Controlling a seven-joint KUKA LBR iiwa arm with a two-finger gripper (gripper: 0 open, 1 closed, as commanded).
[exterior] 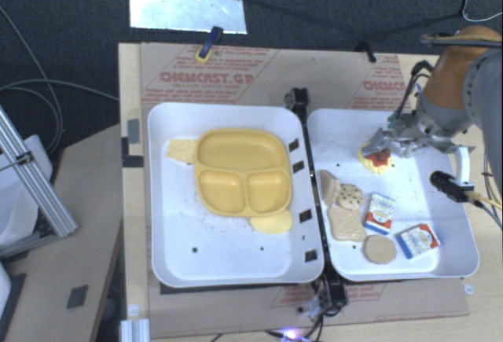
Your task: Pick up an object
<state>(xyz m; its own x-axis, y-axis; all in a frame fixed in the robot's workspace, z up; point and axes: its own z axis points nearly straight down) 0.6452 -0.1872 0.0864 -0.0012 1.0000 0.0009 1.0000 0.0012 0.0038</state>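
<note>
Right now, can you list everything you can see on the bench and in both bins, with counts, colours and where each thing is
Bins: two, white, side by side on the bench.
Divided tray: one, yellow, middle of the left bin.
Flat pieces: two, pale yellow, one at the tray's upper left edge, one at its lower right.
Toy: one, yellow and red, upper part of the right bin, at the gripper.
Cookie-like pieces: about four, tan, lower left of the right bin.
Small cartons: two, white with red and blue, lower right bin.
Arm: one, grey with orange band, over the right bin.
Gripper: one, low over the toy; grip unclear.
</note>
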